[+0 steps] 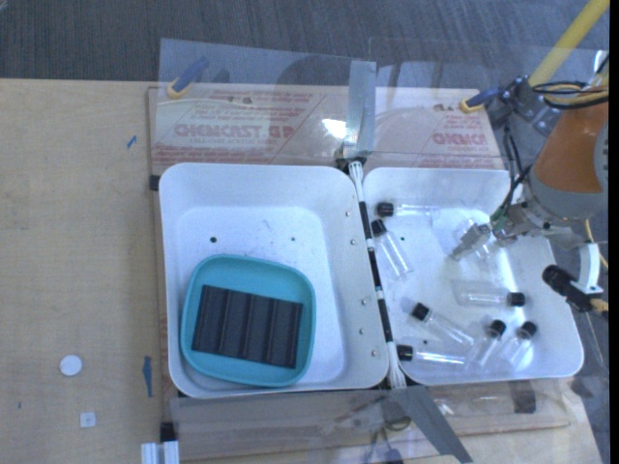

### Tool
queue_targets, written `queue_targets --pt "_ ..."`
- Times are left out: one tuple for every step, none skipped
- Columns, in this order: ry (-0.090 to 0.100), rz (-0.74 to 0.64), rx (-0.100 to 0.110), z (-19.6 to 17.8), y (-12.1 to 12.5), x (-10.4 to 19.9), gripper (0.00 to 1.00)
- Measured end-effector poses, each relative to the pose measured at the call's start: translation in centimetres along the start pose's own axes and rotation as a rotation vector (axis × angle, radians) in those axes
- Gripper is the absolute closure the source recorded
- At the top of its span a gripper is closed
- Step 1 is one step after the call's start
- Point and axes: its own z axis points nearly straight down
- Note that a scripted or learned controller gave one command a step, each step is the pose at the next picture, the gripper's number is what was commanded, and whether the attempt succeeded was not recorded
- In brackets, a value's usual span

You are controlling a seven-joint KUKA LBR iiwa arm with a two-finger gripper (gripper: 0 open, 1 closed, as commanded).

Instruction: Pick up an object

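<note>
The gripper [474, 242] hangs low in the right bin [556, 361] among clear vials [395, 257]; I cannot tell its grip.

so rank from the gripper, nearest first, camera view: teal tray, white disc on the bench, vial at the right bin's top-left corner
1. Vial: right bin, top-left corner, just left of the gripper.
2. Teal tray: left bin, lower part, holding a black ribbed insert.
3. White disc: on the bench, far left.
</note>
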Motion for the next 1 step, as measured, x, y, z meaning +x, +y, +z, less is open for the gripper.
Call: queue_targets --pt "-0.004 0.0 -0.006 -1.23 0.2 -0.1 1.0"
